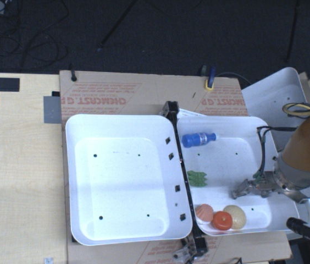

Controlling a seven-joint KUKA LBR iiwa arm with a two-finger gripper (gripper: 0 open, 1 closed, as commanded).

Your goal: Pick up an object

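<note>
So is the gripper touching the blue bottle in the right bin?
Apart. The camera view shows bare white bin floor between the gripper and the blue bottle.

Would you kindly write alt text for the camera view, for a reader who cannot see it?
A grey robot arm reaches from the right, its pincer low in the right bin, touching nothing. That bin holds a blue bottle, a green item and three round objects at its near edge.

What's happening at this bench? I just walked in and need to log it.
A grey arm with a two-finger gripper reaches into the right white bin, low near its middle. Nothing is seen held. A blue plastic bottle, a small green object, and a pink piece, red round object and cream ball lie in that bin.
</note>
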